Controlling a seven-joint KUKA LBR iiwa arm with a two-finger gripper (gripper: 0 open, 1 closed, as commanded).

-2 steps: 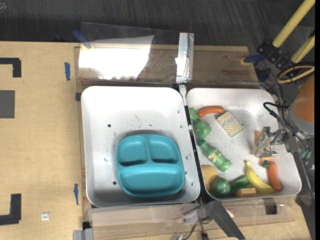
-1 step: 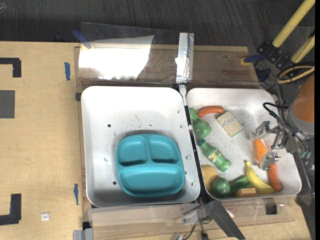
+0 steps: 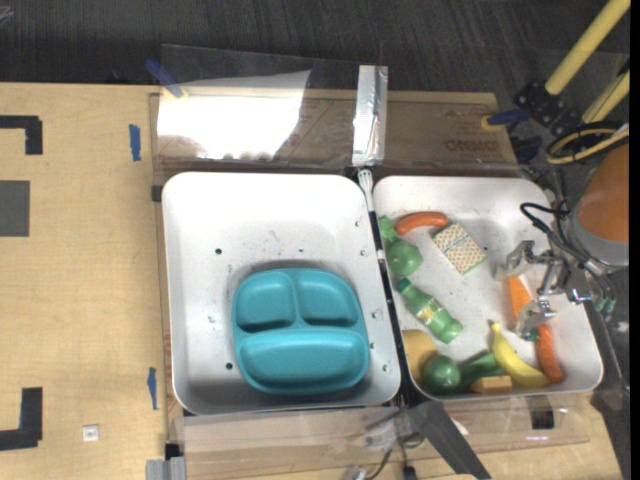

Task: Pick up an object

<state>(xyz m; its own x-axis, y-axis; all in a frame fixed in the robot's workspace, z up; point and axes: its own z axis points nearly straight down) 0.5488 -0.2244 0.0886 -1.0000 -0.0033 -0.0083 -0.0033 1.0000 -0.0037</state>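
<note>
The gripper (image 3: 540,286) hangs low over the right-hand part of the right bin (image 3: 480,190), its metal fingers (image 3: 545,308) reaching down toward the toys; whether they are spread or closed cannot be made out, and nothing can be seen caught between them. Just beside it, on its left, lies an orange carrot (image 3: 516,296), close enough that contact cannot be ruled out. Right below the fingers, toward the front edge of the bin, sits a red sausage-shaped toy (image 3: 549,353), and next to that a yellow banana (image 3: 514,356) curving along the bin's front.

A little farther left of the gripper rests a speckled tan block (image 3: 459,247), with a red-orange sausage (image 3: 421,222) just behind it. Farther left still, a green bottle (image 3: 433,311) lies tilted, a green pepper (image 3: 404,259) sits near the dividing wall, and another round green piece (image 3: 441,372) lies at the front by a dark green strip (image 3: 484,364).

Well away to the gripper's left, the left bin (image 3: 260,208) holds a teal divided tray (image 3: 299,329).
</note>
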